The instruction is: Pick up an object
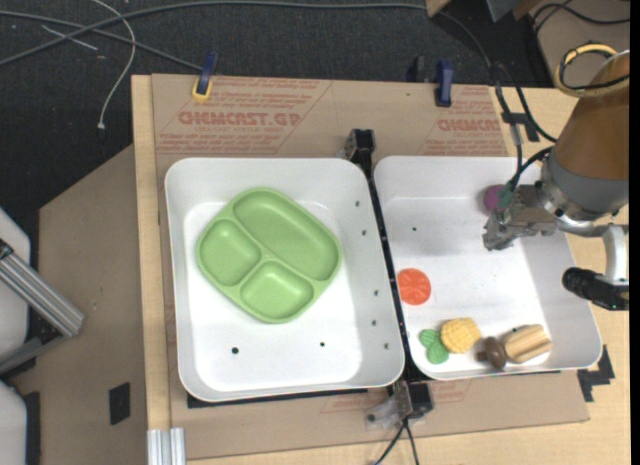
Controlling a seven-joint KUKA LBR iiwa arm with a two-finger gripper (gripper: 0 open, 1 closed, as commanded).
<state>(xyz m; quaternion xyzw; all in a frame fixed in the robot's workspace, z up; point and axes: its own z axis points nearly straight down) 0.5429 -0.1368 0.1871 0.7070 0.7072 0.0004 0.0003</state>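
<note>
Pincer (498, 235) low in right bin (450, 178), far side, beside purple toy (494, 196); grip state impossible to tell. Toy judged light, hard, smooth, likely slippery. Best taken across its widest middle, squarely.

Two white bins sit side by side. A green divided plate (268, 253) lies in the left bin (200, 353). The gripper (497, 235) hangs over the right bin (440, 183), near a purple object (494, 196).
</note>
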